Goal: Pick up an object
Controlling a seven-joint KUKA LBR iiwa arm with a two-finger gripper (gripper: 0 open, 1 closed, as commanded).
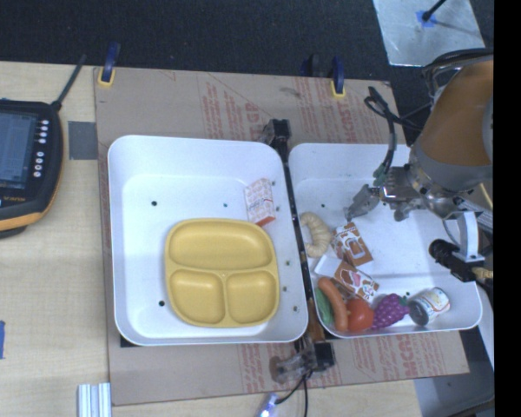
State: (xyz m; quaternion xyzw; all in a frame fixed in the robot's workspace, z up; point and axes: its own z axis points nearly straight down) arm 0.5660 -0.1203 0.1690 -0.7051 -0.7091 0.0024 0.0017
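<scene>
The arm (451, 120) is hovering over the right bin (330, 163), with its end effector (365, 201) hanging above bare floor; can't tell its state. Nothing's getting lifted yet. The pastry (315, 231), packets (354, 245) and tomato (359, 316) are all sitting untouched along the bin's left and front.

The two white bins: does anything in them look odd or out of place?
Mostly tidy. One small red-and-white packet lies alone in the left bin beside the yellow divided tray, while the toy food is heaped in the right bin's near corner.
</scene>
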